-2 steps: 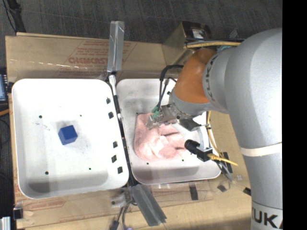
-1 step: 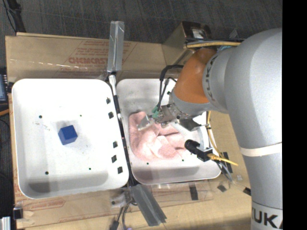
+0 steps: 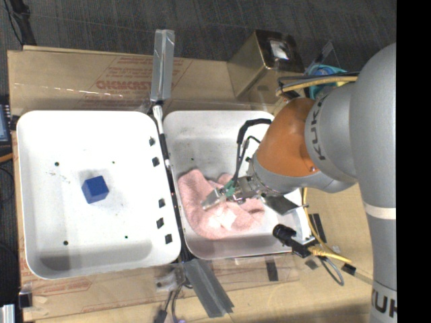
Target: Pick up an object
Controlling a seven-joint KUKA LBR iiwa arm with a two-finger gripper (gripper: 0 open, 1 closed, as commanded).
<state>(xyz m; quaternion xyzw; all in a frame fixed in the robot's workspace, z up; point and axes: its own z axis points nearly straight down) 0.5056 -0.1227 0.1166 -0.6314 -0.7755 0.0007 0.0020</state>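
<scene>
Gripper (image 3: 221, 197) low in right bin (image 3: 202, 123), fingers spread over crumpled pink cloth (image 3: 202, 204), tips touching its folds, nothing clearly pinched between them; cloth bunched against bin's near-left part; small blue cube (image 3: 95, 188) alone in left bin (image 3: 40, 133), well apart from gripper; cardboard (image 3: 81, 79) under both bins

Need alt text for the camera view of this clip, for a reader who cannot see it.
The grey-and-orange arm reaches from the right into the right bin, its tool down on a crumpled pink cloth. A blue cube sits in the left bin.
</scene>
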